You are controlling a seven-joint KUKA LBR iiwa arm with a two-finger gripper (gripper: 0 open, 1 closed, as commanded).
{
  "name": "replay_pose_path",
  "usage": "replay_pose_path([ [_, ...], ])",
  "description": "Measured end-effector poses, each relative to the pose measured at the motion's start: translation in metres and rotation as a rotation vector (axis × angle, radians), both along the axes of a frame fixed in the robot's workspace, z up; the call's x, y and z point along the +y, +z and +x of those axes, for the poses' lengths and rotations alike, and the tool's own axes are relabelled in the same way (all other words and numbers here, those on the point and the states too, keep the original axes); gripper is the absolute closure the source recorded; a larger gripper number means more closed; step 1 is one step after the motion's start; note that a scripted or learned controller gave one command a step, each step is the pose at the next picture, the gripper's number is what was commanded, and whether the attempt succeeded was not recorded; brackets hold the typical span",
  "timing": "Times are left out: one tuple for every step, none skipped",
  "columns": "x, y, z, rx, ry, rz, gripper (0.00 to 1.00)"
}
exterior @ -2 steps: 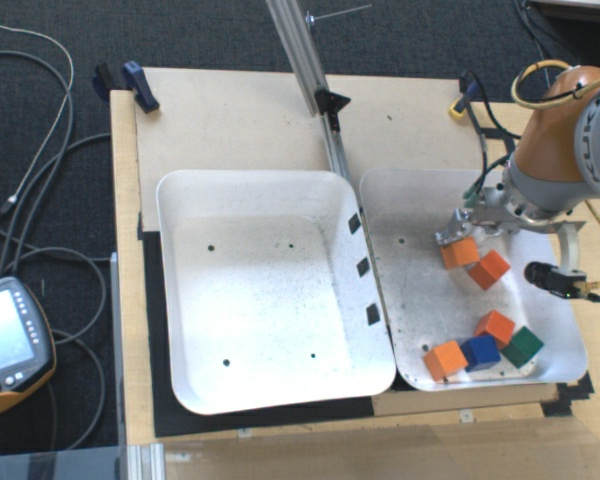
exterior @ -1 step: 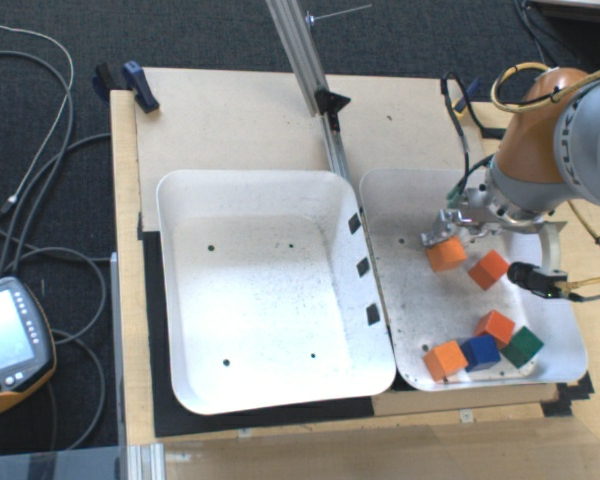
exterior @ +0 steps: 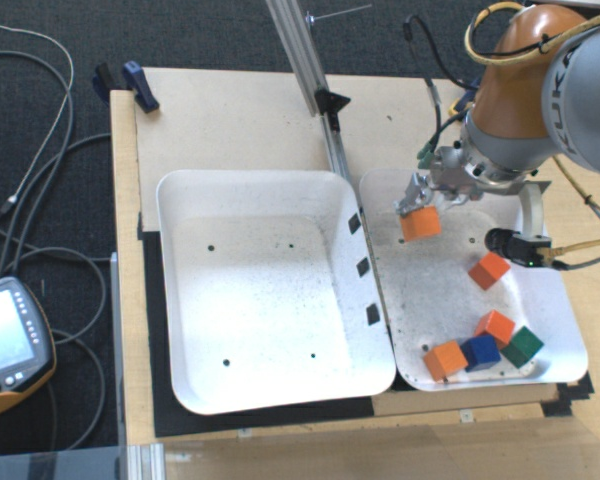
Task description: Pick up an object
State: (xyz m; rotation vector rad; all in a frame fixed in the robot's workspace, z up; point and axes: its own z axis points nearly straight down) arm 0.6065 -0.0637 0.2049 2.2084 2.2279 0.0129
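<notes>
My gripper (exterior: 418,208) hangs over the upper left part of the right bin (exterior: 572,340), reaching in from the right. An orange block (exterior: 421,224) sits tilted between its fingertips, and the fingers are shut on it. The block's lower part sticks out below the fingers. Another orange block (exterior: 489,269) lies alone in the middle of the same bin. At the bin's front edge, an orange block (exterior: 445,360), a blue block (exterior: 481,352), a third orange block (exterior: 496,326) and a green block (exterior: 522,347) are clustered together.
The left bin (exterior: 170,200) lies beside the right one, with a raised rim between them. A slanted metal rail (exterior: 298,48) runs down to the bins' back edge. Cables (exterior: 525,251) trail from the arm over the right bin's far side.
</notes>
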Motion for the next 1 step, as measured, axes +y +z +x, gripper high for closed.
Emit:
replay_pose_path([
  [0.0859, -0.0056, -0.0292, 0.014, 0.0, 0.002, 1.0],
])
